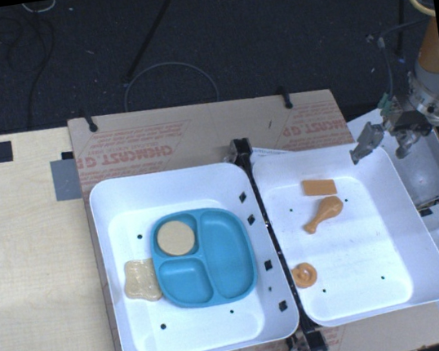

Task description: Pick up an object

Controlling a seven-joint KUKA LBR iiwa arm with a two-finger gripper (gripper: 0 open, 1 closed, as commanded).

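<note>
Left bin (137,332): pale bread slice (141,280) touching the left edge of a blue divided plate (217,262); round cracker (175,238) in the plate's upper-left compartment.
Right bin (385,285): orange ring (305,274) right of the plate; drumstick (324,212) above the ring; tan block (319,188) just above that.
Gripper (388,144): over the right bin's upper-right rim, fingers spread wide, holding nothing.
</note>
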